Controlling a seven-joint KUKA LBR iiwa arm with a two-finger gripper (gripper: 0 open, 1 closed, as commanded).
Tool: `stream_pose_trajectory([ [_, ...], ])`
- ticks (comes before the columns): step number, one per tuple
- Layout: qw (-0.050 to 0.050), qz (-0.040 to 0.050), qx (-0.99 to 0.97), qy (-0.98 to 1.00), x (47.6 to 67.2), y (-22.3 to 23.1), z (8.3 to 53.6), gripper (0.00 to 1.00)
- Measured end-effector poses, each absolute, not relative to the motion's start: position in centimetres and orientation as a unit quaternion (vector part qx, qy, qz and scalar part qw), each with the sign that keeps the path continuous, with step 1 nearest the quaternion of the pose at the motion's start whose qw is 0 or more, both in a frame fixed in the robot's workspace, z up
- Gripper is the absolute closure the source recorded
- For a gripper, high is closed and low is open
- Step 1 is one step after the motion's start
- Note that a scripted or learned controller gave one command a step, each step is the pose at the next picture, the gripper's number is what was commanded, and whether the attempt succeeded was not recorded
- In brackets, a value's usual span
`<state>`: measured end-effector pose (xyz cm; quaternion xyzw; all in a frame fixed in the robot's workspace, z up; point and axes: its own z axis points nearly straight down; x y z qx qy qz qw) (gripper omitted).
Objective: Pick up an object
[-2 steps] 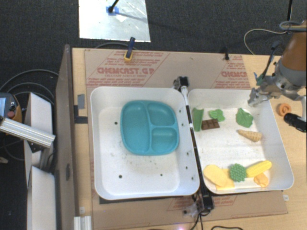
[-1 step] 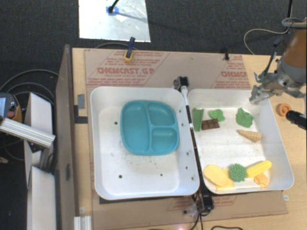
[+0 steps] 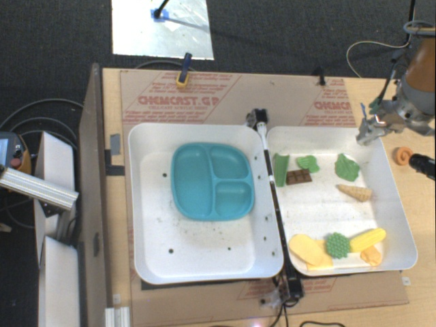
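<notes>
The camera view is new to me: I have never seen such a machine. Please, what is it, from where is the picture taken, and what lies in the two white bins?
One camera looks down at a slant on a bench. The grey robot arm enters from the right; its two-finger gripper hangs over the right white bin's far corner, with nothing seen between its fingers. The left white bin holds a teal divided plastic plate. The right bin holds small toy foods: green leafy pieces, a brown chocolate bar, a beige cone, a green broccoli piece and yellow pieces.
</notes>
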<state>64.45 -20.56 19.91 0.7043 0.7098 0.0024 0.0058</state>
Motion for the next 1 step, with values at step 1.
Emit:
stream_pose_trajectory([
  [1, 0.002, 0.0016, 0.705, 0.709, 64.77, -18.88, 21.55, 1.00],
])
